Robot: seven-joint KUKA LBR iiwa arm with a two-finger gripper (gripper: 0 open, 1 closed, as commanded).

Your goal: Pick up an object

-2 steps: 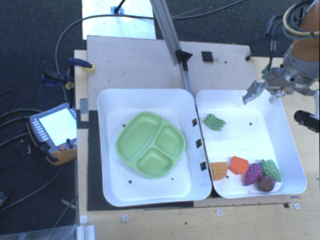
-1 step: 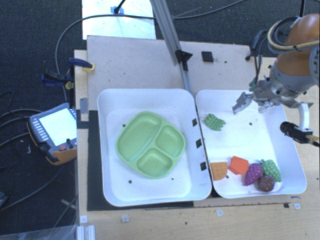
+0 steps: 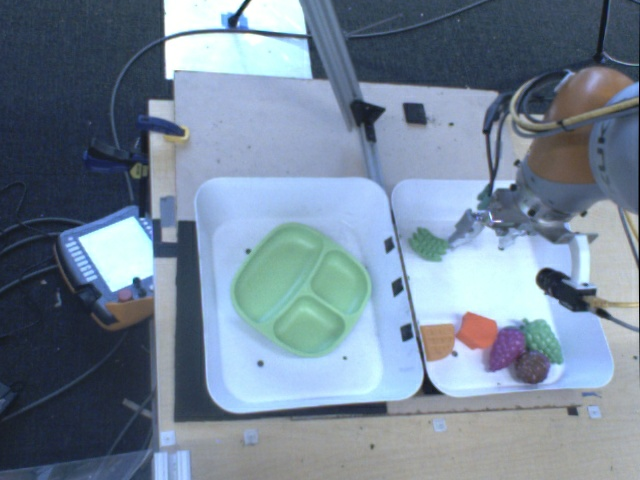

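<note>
My gripper (image 3: 481, 230) hangs over the upper part of the right bin (image 3: 505, 290). Just to its left lies a green leafy toy (image 3: 428, 243), close to the gripper's left tip, though I cannot make out any contact. Along the bin's near edge lie an orange slice (image 3: 437, 341), a red-orange block (image 3: 478, 330), a purple grape bunch (image 3: 507, 348), a green bunch (image 3: 543, 339) and a dark round piece (image 3: 531, 368). Nothing visibly sits in the gripper.
The left bin (image 3: 216, 218) holds a green divided plate (image 3: 302, 288). A slanted metal pole (image 3: 340, 53) crosses the back of the bench. Cables and a black connector (image 3: 560, 286) trail off the arm at the right. A handheld pendant (image 3: 110, 263) lies on the floor to the left.
</note>
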